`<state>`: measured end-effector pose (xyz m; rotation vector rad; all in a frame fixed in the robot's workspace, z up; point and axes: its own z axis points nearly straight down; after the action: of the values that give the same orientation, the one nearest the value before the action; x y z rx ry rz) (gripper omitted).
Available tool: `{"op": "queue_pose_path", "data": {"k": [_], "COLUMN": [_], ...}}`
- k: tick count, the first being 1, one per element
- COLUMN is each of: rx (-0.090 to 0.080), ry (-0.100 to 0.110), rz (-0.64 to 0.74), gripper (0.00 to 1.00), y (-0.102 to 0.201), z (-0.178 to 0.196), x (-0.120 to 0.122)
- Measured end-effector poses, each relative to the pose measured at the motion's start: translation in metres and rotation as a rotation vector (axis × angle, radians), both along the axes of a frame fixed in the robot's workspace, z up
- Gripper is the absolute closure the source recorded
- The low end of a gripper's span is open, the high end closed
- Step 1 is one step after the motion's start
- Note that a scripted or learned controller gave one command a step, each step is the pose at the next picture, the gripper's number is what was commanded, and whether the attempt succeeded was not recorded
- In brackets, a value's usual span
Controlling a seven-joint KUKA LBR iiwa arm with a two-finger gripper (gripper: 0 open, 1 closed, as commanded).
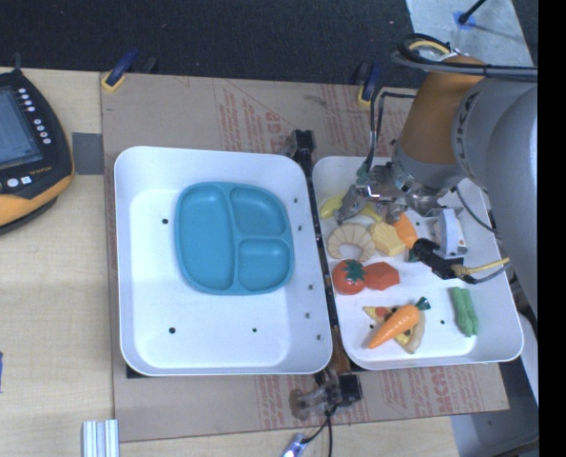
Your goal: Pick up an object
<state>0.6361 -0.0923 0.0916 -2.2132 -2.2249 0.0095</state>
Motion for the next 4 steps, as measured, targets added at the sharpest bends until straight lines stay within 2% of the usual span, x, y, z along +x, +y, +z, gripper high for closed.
{"op": "queue_pose_path", "data": {"k": [1,2,3,4], "rx": [0.0,0.001,0.002,0.002], "ry": [-0.001,-0.002,-0.002,-0.004], "rz": [0.001,0.0,0.001,-0.002], "gripper": [0.0,0.0,0.0,0.0], "y": [-0.003,-0.004,-0.002,-0.003], "z": [0.0,0.0,0.0,0.0], "x": [-0.041,-0.097,-0.129,-0.043]}}
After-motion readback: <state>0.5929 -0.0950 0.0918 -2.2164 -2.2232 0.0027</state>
